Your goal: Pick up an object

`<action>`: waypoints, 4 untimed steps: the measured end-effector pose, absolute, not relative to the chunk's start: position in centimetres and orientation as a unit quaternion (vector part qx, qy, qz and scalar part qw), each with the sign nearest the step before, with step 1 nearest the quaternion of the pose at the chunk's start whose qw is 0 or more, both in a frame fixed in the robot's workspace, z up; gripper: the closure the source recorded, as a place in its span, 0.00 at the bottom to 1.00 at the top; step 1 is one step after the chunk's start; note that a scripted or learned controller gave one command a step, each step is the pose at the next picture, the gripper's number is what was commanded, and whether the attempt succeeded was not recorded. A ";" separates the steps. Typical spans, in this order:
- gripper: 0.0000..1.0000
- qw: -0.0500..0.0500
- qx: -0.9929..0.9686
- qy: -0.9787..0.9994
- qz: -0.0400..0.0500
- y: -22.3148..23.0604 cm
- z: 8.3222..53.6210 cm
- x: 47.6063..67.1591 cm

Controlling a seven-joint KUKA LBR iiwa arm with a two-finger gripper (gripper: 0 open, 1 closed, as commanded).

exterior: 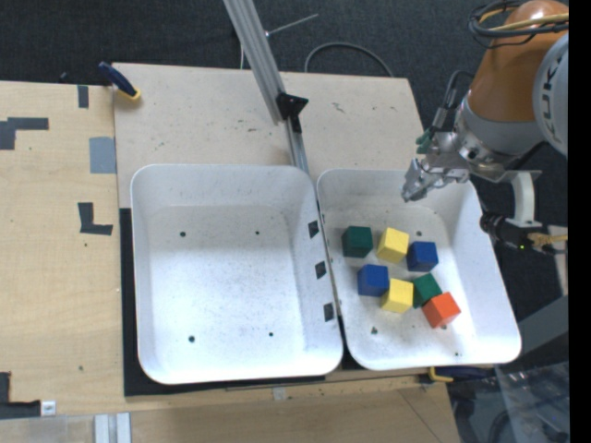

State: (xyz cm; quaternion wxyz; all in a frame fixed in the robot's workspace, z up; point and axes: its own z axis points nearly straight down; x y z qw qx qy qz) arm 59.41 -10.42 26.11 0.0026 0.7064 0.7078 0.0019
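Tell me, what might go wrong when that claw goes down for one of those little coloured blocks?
The blocks sit bunched together: the yellow block touches a blue block and a green block, so the claw could nudge neighbours or come up with nothing. The orange block lies near the right bin's wall, leaving little room beside it. The claw hangs above the bin's far end, away from the cluster, so a straight drop would likely miss.

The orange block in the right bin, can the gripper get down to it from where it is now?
Probably yes. The orange block sits at the cluster's outer edge, touching only a green block; nothing covers it, and the gripper hangs above that bin.
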 end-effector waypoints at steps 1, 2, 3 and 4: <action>1.00 0.001 0.706 0.708 0.001 -10.4 29.9 59.5; 1.00 -0.001 0.705 0.709 0.000 -4.7 27.6 59.5; 1.00 -0.002 0.705 0.709 -0.001 -0.3 25.8 58.6; 1.00 -0.001 0.706 0.708 -0.001 5.4 24.2 58.1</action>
